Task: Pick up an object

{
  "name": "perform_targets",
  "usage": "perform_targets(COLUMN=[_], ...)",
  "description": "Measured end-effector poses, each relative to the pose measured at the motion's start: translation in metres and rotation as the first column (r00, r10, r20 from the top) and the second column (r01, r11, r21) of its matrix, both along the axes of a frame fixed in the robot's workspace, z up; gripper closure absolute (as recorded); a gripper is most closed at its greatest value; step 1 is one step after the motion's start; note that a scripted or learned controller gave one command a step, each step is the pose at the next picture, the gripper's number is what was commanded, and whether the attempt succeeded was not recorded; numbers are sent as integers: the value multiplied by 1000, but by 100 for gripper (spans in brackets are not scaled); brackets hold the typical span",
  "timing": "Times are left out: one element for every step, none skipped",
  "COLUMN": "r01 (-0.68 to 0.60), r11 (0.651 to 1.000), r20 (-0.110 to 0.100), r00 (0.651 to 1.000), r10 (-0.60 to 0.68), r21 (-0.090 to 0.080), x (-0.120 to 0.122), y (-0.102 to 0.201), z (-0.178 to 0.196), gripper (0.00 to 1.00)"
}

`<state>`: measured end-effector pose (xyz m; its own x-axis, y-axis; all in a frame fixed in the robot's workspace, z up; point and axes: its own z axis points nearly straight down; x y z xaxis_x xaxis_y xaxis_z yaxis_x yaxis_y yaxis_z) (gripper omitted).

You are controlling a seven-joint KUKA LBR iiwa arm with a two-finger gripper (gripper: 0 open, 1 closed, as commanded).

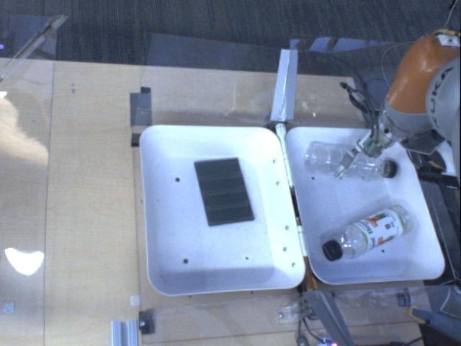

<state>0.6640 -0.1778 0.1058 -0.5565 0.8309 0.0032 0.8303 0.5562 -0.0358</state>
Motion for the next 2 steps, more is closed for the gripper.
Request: perform_targets(r01=[-13,-225], r11=[1000,974], r20=[40,18], r00=[999,974], r10=[13,224], r21=[15,18], x=[-57,-4], y=[-28,-29], z=[18,-5], gripper=[0,0])
